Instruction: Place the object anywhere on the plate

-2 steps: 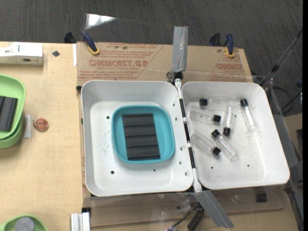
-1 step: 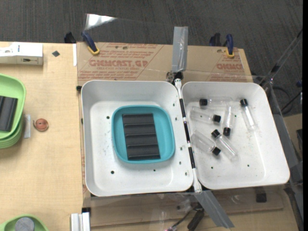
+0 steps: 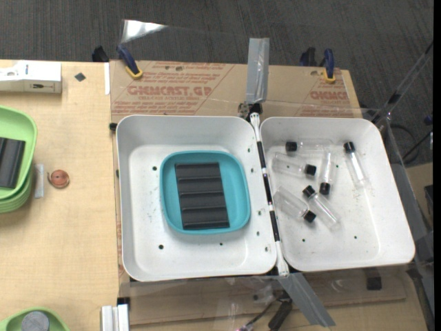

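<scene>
Two shallow white bins are set side by side on the bench (image 3: 76, 254). In the left white bin (image 3: 138, 240) a teal square plate (image 3: 169, 192) is laid flat, with a dark ribbed insert (image 3: 201, 195) on it. Clear plastic tubes with black caps (image 3: 313, 178) are scattered in the right white bin (image 3: 365, 240), well apart from the plate, ready to be picked. No tube is seen on the plate yet. The state of the jaws cannot be told.
</scene>
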